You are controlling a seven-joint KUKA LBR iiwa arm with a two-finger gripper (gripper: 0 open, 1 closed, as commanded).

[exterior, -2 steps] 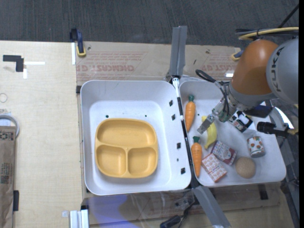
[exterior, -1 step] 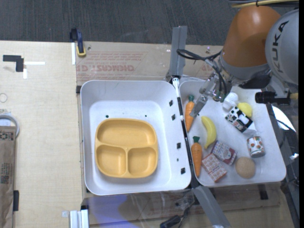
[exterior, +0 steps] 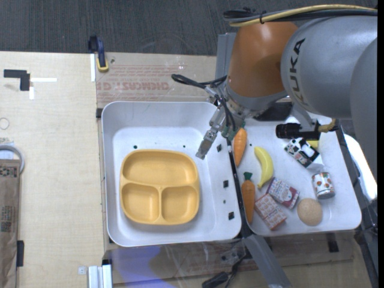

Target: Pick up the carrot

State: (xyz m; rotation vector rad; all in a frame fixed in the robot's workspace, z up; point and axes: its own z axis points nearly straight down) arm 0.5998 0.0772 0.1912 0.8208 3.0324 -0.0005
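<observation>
Two white bins sit side by side below us; in the left bin [exterior: 114,161] we see a yellow divided plate [exterior: 159,186]. Near the shared wall the gripper [exterior: 221,132] hangs over the left bin's right edge, and we cannot tell how it is set. Just right of it, touching or nearly so, an upper carrot [exterior: 239,146] stands lengthwise at the right bin's [exterior: 345,215] left edge. A lower carrot [exterior: 248,195] lies below, apart from the gripper. Farther right we see a banana [exterior: 264,166], two small red packets [exterior: 276,203], a brown round thing [exterior: 309,212] and a small can [exterior: 323,185].
</observation>
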